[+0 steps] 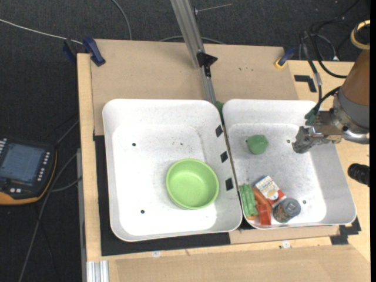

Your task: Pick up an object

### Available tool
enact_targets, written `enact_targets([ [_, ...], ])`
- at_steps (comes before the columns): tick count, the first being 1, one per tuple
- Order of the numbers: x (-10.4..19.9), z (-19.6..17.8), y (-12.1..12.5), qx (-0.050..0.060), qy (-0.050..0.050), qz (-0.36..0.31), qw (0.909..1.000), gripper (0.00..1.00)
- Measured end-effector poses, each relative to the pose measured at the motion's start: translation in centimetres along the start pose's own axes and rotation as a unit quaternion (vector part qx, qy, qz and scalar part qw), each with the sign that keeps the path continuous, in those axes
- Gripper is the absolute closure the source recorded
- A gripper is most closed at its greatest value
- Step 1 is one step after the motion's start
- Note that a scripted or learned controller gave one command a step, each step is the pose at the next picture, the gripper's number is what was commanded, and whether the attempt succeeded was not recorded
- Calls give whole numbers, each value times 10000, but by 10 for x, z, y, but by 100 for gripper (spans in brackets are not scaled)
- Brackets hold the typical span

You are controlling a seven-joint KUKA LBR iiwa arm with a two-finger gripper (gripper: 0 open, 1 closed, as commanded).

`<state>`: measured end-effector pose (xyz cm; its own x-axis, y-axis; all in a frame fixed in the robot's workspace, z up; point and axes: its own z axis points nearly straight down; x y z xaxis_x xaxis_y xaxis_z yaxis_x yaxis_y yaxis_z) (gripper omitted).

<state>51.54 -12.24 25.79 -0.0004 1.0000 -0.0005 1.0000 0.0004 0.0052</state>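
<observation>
Just left of pincer, green lump

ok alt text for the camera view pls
A grey arm's gripper hovers over the right white bin, near a small green lump; a cluster of small items sits in its near-left corner. The left bin holds a green bowl.

The end effector hangs over the right bin, near a green lump; a green bowl sits in the left bin.
</observation>
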Motion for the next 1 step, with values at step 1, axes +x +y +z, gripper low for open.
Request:
enact_targets([
  [1,53,-7,0,19,9,-22,10000,100],
])
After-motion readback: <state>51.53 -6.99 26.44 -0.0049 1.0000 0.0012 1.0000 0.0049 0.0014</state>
